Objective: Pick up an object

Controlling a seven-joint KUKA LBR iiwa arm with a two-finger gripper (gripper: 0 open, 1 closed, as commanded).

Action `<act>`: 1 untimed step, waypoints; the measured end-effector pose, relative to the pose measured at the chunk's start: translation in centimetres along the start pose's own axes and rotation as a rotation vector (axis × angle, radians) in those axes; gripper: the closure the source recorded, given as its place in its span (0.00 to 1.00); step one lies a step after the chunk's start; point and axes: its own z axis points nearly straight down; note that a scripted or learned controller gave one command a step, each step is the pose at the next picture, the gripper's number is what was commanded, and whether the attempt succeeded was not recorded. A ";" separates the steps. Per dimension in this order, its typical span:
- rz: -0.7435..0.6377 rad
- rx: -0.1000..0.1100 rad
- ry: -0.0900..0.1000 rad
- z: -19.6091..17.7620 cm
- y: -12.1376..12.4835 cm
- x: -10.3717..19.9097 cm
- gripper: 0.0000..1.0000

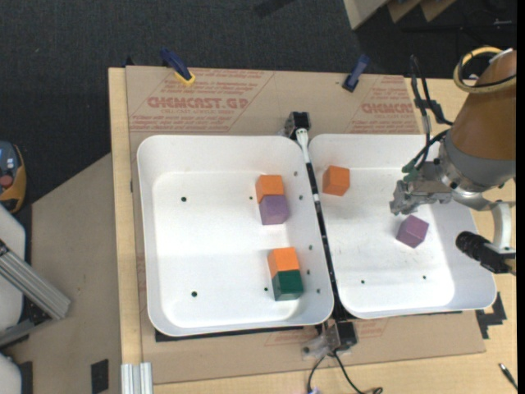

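I am hanging my gripper [408, 197] over the right bin [361, 298], near its right edge and about midway along it. The purple block [412, 231] is lying on the bin floor just below and slightly right of me as the camera sees it, toward the bin's front edge and close to the right wall. It is sitting apart from me; nothing is between my tips, and from this slanted view I cannot tell how wide I am standing.

That offset is what I am judging the coming move by: the purple block is lying toward the front edge from me, so I would be needing a short shift that way before dropping. It looks roughly cubic and turned a little against the bin's walls, so no long axis is guiding me; I would be lining up with a pair of its flat faces.

The orange block [335, 180] is resting well away, near the bin's back-left corner, beside the divider where the two bins meet. The purple one is clearly the nearer choice.
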 end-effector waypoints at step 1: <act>0.003 0.016 0.004 7.3 -5.9 -0.6 1.00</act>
